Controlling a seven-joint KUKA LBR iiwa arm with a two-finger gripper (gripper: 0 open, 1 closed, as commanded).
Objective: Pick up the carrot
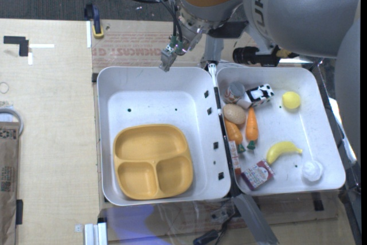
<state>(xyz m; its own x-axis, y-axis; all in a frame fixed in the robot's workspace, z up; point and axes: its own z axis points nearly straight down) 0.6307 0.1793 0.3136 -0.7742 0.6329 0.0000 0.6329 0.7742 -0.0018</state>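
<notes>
Two orange carrots lie in the right bin (327, 123) near its left wall. One carrot (251, 123) stands almost upright in the picture, and the other carrot (233, 133) lies slanted just left of it. My gripper (170, 56) hangs over the back rim of the left bin (109, 123), well up and to the left of both carrots. Nothing shows in it. The grey arm with its orange band covers the upper right of the view.
A yellow divided plate (153, 160) sits in the left bin. The right bin also holds a tan egg-shaped piece (234, 113), a cow toy (259, 94), a lemon (291, 100), a banana (282, 151), a red packet (257, 175) and a white cap (312, 170).
</notes>
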